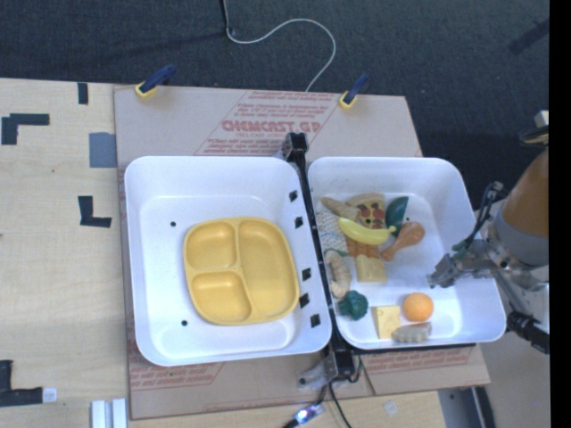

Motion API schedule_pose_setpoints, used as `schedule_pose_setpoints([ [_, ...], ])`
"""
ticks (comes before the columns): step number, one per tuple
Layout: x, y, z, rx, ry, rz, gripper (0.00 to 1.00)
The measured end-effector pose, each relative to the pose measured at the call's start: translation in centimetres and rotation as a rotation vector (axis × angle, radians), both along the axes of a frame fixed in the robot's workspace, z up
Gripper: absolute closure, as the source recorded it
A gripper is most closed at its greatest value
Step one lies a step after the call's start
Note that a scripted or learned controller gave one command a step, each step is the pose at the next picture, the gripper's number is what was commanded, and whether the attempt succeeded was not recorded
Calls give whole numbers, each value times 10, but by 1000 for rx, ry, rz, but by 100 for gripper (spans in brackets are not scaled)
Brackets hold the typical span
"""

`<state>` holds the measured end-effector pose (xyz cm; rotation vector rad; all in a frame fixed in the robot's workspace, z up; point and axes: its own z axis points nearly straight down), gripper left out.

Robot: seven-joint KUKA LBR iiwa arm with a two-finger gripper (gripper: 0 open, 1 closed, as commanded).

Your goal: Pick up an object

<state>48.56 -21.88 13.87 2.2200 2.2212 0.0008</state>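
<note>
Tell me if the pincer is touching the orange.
Apart. The camera view shows bare white bin floor between the pincer, at the right bin's right side, and the orange.

Single fixed overhead camera — slanted down, both bins [143, 185] framed.

Even, soft overhead light; a small, slightly soft picture.

The white bins [143, 239] are the brightest areas, close to washed out on their floors, with only faint grey shading along the inner walls. The yellow tray [239, 270], far left of the gripper [443, 276], carries a mild sheen and almost no cast shadow. Toys just left of the gripper throw short, weak shadows. The dark carpet [401, 25] above it loses its texture. The gripper and arm [528, 212] look a little smeared, their edges unclear. Fine print on the cardboard [268, 123] is barely readable.
</note>
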Motion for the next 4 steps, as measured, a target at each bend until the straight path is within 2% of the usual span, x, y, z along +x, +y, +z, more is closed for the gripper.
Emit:
schedule_pose_setpoints([
  [1, 9, 6, 55, -1, -1, 2, 100],
  [2, 10, 7, 87, 0, -1, 1, 100],
  [3, 13, 62, 76, 2, 4, 4, 100],
  [4, 19, 120, 86, 2, 3, 6, 100],
])
